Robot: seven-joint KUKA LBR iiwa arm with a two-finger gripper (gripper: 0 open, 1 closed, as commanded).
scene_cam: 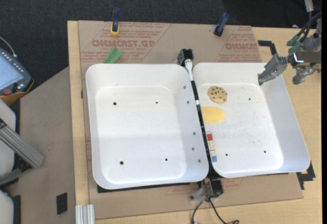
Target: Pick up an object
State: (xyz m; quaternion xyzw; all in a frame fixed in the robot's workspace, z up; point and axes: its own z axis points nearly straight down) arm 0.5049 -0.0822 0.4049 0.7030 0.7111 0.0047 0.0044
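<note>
Lying crosswise, yellow oval (pixel 212 114) (below cookie (pixel 217 94)), right bin (pixel 286 115)

there were two shallow white bins: a left bin (pixel 135 126) and a right bin (pixel 250 126), side by side on one counter (pixel 76 131). the right bin, the one nearer the jaws, held three things: one chocolate-chip cookie (pixel 217 94), one yellow oval piece (pixel 212 114) and one small white stick with red and blue marks (pixel 211 147). two blue clamps, one (pixel 115 21) and another (pixel 222 24), stood at the counter's far edge, and one green strip (pixel 113 56) lay beside the left bin.
</note>
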